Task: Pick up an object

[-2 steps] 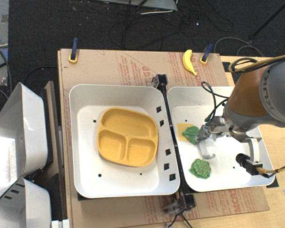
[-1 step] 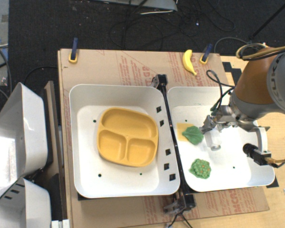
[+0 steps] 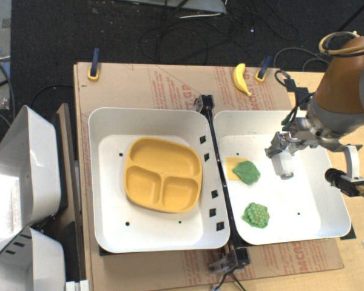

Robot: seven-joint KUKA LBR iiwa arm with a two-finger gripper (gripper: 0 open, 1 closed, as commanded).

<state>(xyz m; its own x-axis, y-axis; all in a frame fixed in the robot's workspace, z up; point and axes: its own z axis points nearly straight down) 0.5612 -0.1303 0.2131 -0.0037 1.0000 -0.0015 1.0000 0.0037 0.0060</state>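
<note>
Nearest to us in the right bin [image 3: 327,223] we see a bumpy green toy [image 3: 256,214], lying loose on the white floor. Just beyond it sits a flatter green piece [image 3: 248,172], overlapping a pale yellow card [image 3: 232,165]. To the right of that piece hangs the hand [image 3: 283,167], above the bin and apart from every object; we cannot tell how it is set. We judge this the approach step, nothing held yet. Next, we reckon, it must shift over a green object and descend. The left bin [image 3: 103,180] holds a yellow tray [image 3: 164,174]. Farthest off, a banana [image 3: 241,79] rests on the table [image 3: 145,83].
</note>
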